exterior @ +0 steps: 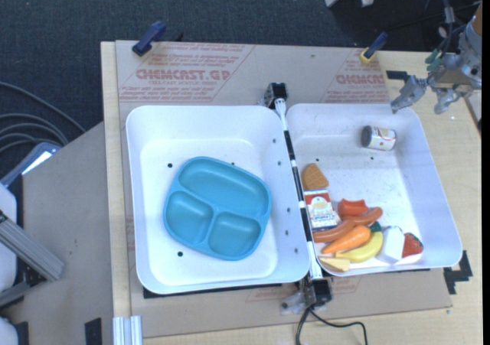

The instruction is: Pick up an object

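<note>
Fingers [404, 96] splayed apart and grasping nothing, the gripper [423, 96] hung above the far right corner of the right bin [429, 154], at the end of a grey arm cut off by the frame's right edge. Nearest it, the small can [379, 137] lay on its side, alone on the bin floor, well apart from the other pieces. It looked light and rigid but likely to roll; a hold across its round body seemed the safest. Along the bin's near side, toy food crowded together: a biscuit-like piece [314, 176], a small carton [321, 211], a carrot [348, 240], a banana [362, 251], and red pieces overlapping so that their shapes were hard to make out. The can's label was too small to read. The left bin [145, 183] held a blue divided plate [217, 207].
</note>
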